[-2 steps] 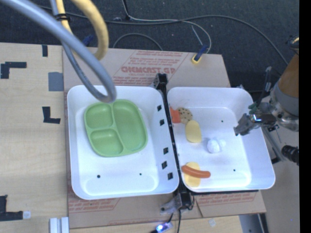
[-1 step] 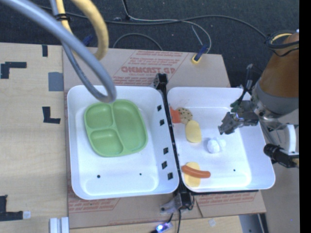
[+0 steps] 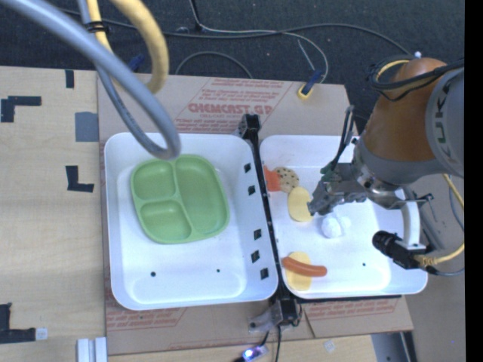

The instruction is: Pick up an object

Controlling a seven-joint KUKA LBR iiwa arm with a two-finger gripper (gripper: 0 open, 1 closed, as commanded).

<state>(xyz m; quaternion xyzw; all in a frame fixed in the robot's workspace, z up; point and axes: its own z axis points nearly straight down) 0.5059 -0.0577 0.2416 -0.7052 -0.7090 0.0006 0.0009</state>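
The right bin [image 3: 355, 274] holds several small toy foods. A pale yellow piece [image 3: 299, 204] lies near its middle, with a white lump [image 3: 332, 226] just to its right. A speckled cookie [image 3: 286, 177] and an orange piece [image 3: 270, 180] sit by the bin's left wall. A red sausage [image 3: 304, 266] rests on a yellow bun at the front. My gripper [image 3: 323, 202] hangs low over the bin, between the yellow piece and the white lump and very close to both. I see nothing lifted off the bin floor.
The left bin [image 3: 181, 281] bears a green divided plate [image 3: 179, 198]. A grey hose [image 3: 113, 74] and a yellow hose [image 3: 143, 21] cross overhead at the upper left. A black divider [image 3: 260, 225] separates the bins. A black fitting [image 3: 394, 249] juts from the arm over the right bin.
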